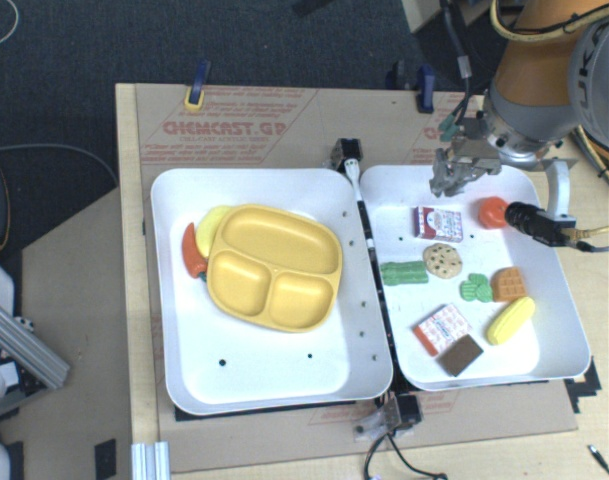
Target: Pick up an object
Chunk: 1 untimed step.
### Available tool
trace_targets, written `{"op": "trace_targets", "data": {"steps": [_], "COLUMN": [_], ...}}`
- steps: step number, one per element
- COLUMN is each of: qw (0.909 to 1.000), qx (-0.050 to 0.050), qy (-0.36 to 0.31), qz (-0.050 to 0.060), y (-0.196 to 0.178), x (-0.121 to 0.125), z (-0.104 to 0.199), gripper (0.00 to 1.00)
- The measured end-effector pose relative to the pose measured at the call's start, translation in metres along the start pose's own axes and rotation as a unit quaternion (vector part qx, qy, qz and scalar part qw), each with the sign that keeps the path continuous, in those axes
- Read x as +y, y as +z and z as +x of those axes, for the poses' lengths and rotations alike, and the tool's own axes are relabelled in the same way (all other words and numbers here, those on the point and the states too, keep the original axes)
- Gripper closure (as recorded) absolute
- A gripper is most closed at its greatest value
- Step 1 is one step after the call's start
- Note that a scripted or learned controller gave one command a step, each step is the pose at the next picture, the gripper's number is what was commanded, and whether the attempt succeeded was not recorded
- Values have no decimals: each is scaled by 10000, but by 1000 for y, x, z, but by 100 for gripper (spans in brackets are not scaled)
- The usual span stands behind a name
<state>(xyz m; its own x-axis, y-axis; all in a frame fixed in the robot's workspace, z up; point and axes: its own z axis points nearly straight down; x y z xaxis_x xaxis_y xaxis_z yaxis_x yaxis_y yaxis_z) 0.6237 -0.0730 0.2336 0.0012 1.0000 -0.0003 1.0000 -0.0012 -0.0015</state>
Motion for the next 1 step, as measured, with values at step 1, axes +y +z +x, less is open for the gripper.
{"op": "trace_targets", "data": {"steps": [1], "qw": [10000], "qx": [5], "qy": [-10], "qz": [13], "y": [18], "x": [0], "z": [9], "gripper": [100]}}
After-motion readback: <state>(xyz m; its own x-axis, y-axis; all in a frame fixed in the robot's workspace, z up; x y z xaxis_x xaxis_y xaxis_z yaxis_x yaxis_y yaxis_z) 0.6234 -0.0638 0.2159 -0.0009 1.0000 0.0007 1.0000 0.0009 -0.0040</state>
